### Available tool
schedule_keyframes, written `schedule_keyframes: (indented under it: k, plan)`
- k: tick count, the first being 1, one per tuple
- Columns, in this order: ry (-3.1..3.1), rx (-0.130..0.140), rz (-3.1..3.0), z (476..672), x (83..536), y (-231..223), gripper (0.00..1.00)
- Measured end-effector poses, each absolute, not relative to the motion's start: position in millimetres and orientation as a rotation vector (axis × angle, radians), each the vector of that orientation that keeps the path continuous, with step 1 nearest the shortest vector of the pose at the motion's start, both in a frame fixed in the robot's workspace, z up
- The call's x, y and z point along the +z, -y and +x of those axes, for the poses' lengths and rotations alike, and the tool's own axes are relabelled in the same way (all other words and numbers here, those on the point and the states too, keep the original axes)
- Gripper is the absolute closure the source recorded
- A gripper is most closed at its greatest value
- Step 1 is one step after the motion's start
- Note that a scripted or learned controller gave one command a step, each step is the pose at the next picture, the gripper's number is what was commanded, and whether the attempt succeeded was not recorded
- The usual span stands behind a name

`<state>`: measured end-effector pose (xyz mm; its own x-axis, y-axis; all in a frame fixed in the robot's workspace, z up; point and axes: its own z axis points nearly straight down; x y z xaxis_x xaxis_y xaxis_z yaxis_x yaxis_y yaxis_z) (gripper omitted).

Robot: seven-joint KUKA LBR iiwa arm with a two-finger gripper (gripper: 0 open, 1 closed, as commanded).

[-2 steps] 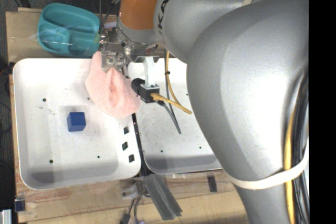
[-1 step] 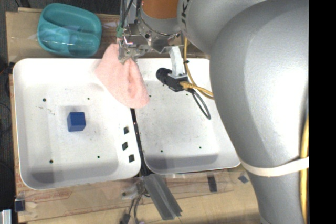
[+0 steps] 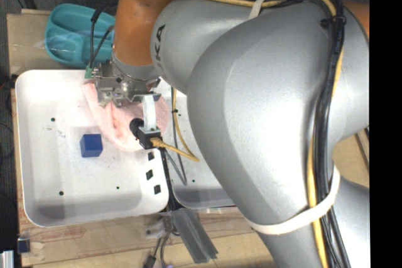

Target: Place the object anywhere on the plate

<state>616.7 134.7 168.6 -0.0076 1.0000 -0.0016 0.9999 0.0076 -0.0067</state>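
Observation:
A small blue cube (image 3: 91, 145) rests on the floor of the left white bin (image 3: 38, 135), left of centre. A pale pink plate (image 3: 118, 130) lies just right of the cube, toward the bin's back right, and the arm covers most of it. My gripper (image 3: 117, 93) hangs over the plate's far part, below the orange wrist band (image 3: 135, 28). It is up and to the right of the cube and apart from it. I see nothing held in the gripper.
A teal plastic container (image 3: 70, 34) sits outside the left bin at its back edge. The big grey arm (image 3: 264, 103) covers nearly all of the right bin (image 3: 201, 198). A yellow cable runs near the divider.

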Motion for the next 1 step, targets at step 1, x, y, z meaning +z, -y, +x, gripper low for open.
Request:
schedule_keyframes:
  k: [1]
  plan:
    - [2.225, 0.007, -2.214, 486.4, 179.5, -167.3, 1.0]
